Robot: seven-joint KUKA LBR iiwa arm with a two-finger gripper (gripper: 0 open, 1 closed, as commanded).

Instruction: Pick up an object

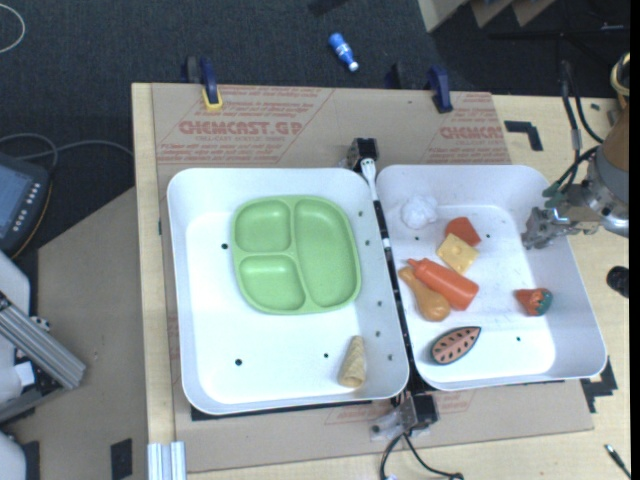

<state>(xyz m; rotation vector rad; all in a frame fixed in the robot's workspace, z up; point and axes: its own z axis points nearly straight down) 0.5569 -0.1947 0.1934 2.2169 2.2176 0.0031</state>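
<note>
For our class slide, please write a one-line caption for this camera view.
Gripper poised over right bin of toy food, including a carrot; left bin holds a green divided plate.

One fixed cam, mounted above the worktop [300, 108], looking down at a slant toward the far edge. Mid distance: both white bins fit w/ margin, left bin [200, 298] and right bin [575, 313] side by side, dark floor [150, 18] beyond. Arm [610, 183] enters from frame right.

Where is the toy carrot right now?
The carrot lies in the right bin, near its middle, just below the yellow cheese wedge and touching the tan piece.
</note>
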